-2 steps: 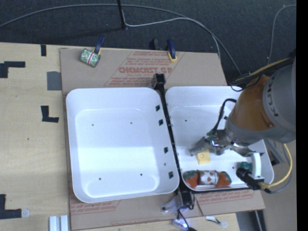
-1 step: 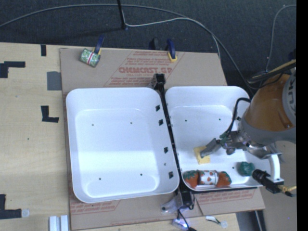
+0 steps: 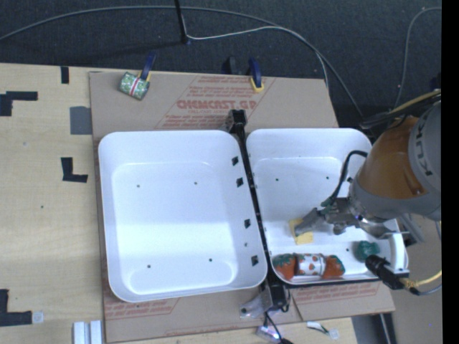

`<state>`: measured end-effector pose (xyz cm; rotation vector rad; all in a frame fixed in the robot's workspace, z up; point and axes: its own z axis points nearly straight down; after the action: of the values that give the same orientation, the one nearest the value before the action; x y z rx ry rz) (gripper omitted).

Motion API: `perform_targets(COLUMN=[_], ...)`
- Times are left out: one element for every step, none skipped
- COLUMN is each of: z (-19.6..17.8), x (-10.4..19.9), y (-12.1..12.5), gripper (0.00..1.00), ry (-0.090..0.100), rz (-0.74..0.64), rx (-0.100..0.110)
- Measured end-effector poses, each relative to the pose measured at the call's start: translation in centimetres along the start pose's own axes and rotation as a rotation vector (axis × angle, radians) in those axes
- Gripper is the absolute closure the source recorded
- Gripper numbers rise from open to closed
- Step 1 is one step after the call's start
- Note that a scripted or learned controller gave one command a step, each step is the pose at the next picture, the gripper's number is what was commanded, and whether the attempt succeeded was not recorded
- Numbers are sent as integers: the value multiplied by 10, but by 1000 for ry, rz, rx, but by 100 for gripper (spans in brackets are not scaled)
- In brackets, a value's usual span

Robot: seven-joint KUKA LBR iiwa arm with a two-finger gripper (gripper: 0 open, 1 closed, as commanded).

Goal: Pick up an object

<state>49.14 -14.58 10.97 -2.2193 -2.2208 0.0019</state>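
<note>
In the right bin lie a small yellow block with a pale yellow piece just below it. A red, white and orange object rests along the front wall, and a small green object sits near the front right corner. My gripper reaches in from the right, low over the bin floor, with its tip right at the yellow block. Whether it touches the block is unclear. The grey and orange wrist hides the right part of the bin.
The left bin adjoins the right one along a black divider. A small green and white object lies on the cardboard behind the bins, near blue clamps. Cables run behind the bench and by the arm.
</note>
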Motion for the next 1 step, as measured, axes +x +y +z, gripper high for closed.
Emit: perform_targets(z=[5], x=[-11], y=[16], gripper=[0], ry=[-1], rz=[26], rx=[-1])
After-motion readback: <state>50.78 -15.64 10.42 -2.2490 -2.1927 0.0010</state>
